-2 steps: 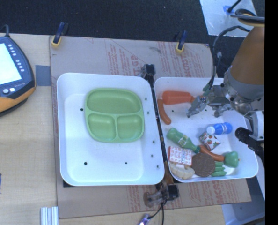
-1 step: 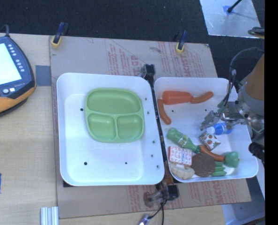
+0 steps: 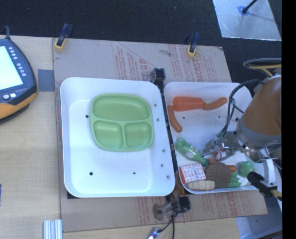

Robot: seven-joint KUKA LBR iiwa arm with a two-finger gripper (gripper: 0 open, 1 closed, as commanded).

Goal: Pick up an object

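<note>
The end effector (image 3: 214, 147), low over the right bin (image 3: 198, 88) at the lower right of the frame, is a small dark tangle against the toys, too small to tell how it stands or whether it touches anything. The arm (image 3: 262, 116) behind it runs out at the right and covers the bin's far corner. At the upper left, the teach pendant (image 3: 8, 81) on the desk (image 3: 18, 173) is cut by the frame's edge.

I see through one fixed camera above the bench (image 3: 28, 153). It looks down slantwise on both bins (image 3: 68, 133).
</note>
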